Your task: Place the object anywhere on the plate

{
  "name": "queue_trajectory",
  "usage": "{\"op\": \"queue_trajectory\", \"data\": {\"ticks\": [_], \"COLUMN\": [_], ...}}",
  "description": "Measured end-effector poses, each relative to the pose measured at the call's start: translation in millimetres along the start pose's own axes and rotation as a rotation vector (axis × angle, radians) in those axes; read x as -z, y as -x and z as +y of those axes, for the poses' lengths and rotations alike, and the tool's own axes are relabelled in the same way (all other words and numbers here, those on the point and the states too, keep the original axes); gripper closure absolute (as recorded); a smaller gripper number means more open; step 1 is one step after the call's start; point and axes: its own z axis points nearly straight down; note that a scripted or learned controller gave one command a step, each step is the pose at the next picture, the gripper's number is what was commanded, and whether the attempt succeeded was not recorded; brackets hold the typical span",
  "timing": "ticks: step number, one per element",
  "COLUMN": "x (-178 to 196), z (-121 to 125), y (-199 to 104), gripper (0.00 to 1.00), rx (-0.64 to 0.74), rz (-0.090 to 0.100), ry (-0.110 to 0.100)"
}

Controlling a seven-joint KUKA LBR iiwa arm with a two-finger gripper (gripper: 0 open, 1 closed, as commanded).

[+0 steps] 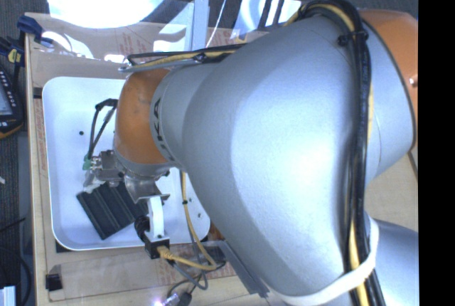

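My grey arm [284, 155] covers most of the camera view and hides the right bin. Its orange band [138, 123] hangs over the left white bin [60, 148]. Below the band, the gripper [117, 208] is low in that bin's near part, with a black ribbed block on its left and a white piece on its right. The arm hides whatever lies beneath the wrist.
The left bin's bare white floor shows along its left side and far-left corner. Black cables [99, 123] loop off the wrist over the bin. Yellow cable [188, 258] trails across the bench's near edge. Dark equipment [8, 95] sits outside the bench at left.
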Motion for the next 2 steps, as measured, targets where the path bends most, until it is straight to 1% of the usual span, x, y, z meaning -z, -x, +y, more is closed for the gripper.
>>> {"op": "queue_trajectory", "data": {"ticks": [1, 2], "x": [188.6, 120.5], "z": [-26.7, -24.6], "y": [-60.6, 52.3], "gripper": [1.00, 1.00], "rx": [-0.135, -0.210], "rz": [0.004, 0.002], "ry": [0.006, 0.002]}}
